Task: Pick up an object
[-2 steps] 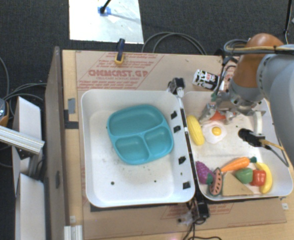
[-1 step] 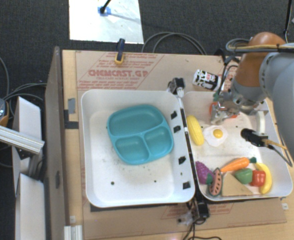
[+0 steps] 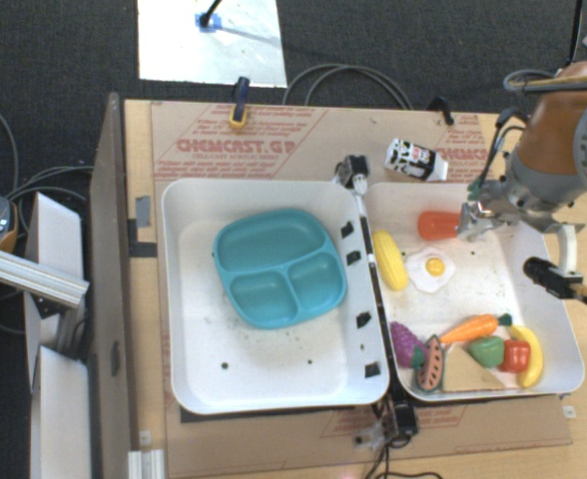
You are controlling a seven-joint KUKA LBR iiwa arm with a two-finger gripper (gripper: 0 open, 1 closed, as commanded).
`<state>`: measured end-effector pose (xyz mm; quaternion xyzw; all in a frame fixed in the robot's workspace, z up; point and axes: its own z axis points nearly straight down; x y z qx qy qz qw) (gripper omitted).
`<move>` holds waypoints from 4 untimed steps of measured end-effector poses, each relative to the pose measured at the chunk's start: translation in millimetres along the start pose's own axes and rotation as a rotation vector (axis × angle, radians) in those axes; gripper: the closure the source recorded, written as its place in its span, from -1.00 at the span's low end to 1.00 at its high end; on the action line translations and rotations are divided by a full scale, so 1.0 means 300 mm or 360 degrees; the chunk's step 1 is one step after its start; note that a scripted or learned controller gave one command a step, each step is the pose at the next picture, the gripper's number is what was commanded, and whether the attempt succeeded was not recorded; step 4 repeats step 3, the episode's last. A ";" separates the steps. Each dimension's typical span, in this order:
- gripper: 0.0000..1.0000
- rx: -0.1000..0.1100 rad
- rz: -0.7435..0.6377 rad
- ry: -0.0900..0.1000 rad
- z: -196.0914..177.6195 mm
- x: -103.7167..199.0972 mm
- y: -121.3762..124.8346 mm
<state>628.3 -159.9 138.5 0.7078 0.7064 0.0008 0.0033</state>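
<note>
The pincer hangs over the right bin, its tip touching a smooth, rounded orange-red toy near the bin's far wall. Whether it pinches that toy, I cannot tell. A fried egg lies just beside.

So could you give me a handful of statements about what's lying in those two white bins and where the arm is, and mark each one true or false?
1. The teal divided plate lies in the left bin. True.
2. The fried egg lies on the teal divided plate. False: it lies in the right bin, beside the corn cob.
3. The gripper is over the right bin, close to the orange-red piece. True.
4. The carrot sits at the right bin's far edge. False: it lies near the front, by the yellow banana.
5. The milk carton lies on the bench outside both bins. True.
</note>
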 end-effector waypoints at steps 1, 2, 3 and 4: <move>-1.00 0.0005 -0.0006 0.0004 0.010 0.011 0.001; -1.00 0.0037 -0.0001 -0.0001 0.157 0.009 0.132; 1.00 0.0049 0.0000 0.0003 0.115 0.007 0.127; 1.00 0.0049 0.0000 0.0003 0.115 0.007 0.127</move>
